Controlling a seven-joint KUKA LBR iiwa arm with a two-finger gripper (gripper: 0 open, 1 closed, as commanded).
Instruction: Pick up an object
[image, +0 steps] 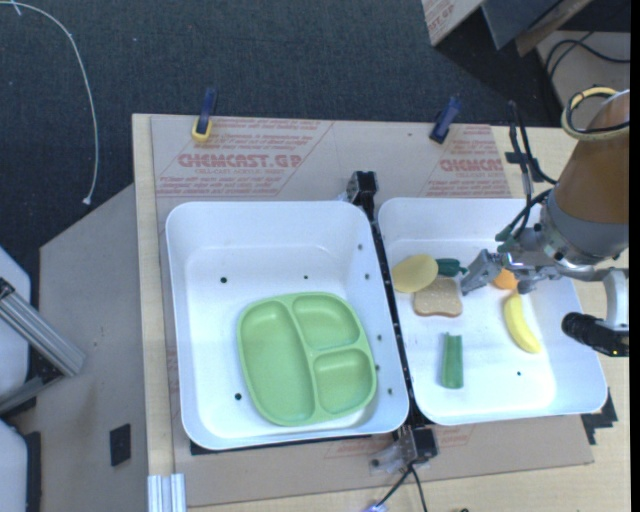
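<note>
Right bin, far edge: grey two-finger gripper (487, 270) hovers, apparently open and empty, beside tan bread-shaped slice (438, 299).
Advice: centre over slice, descend straight, close gently.

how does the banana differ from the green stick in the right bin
The banana is yellow and curved; the green stick is dark green and straight. The banana lies nearer the gripper, on the bin's right side; the stick lies toward the bin's front middle. Both are long, slim, lie flat in the right bin, and touch nothing else.
</note>
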